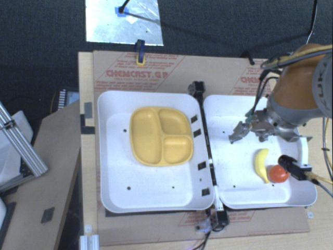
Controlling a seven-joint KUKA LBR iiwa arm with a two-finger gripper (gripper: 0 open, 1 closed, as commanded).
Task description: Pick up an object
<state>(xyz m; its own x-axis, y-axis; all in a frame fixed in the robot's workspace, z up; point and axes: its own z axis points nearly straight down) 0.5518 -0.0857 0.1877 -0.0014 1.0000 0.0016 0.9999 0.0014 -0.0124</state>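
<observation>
Toward the front of the right bin [237, 184] a yellow banana [260, 164] lies touching a small red ball [279, 174] on its right. Just behind them the gripper [238, 135] hangs low over bare bin floor with nothing in it; whether it is spread or closed cannot be told. A yellow divided plate [160, 136] sits in the left bin [156, 191]. Farthest back lies a silver sheet [124, 14].

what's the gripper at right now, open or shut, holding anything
Gripper: open or closed cannot be told; it is apart from the banana and the red round thing.
</observation>
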